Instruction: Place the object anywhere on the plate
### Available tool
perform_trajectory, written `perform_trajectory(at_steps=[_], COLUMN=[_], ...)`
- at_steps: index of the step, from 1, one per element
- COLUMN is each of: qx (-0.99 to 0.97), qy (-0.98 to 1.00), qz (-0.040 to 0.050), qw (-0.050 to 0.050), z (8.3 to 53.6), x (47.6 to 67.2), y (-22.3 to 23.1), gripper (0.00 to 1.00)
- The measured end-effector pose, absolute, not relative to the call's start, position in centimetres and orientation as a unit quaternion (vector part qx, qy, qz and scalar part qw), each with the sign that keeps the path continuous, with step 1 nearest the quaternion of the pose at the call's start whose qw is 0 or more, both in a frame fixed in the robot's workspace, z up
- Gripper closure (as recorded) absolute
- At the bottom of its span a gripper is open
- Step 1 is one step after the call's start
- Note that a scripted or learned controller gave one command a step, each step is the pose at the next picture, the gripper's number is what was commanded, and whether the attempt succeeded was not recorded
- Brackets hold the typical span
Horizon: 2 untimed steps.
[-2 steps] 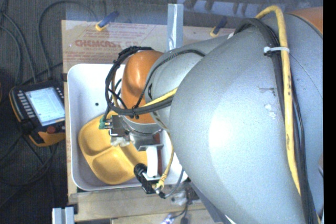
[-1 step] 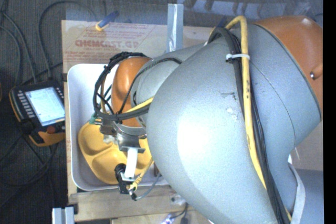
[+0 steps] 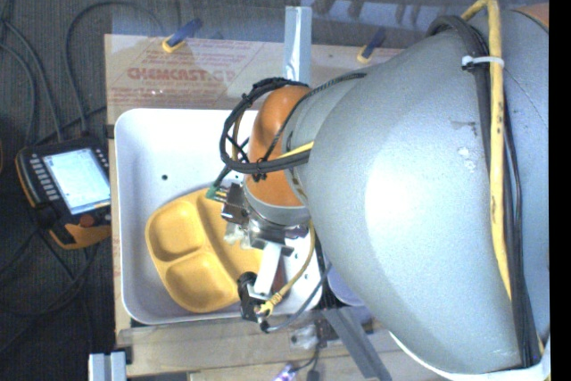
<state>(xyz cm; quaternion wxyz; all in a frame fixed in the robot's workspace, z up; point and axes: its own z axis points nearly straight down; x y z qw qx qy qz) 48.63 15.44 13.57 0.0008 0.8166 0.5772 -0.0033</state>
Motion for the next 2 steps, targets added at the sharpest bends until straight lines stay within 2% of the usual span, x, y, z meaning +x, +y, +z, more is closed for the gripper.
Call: perform_trajectory(at_steps=[1,2], qx=[0.831,0.804], qy=[0.556,0.594], qz=[-0.0017,-0.0032], qw=[0.004,0.001], z=[10.8,18.3], x=[48.6,48.3], y=[18.0,7.7], gripper=[1.0,1.0])
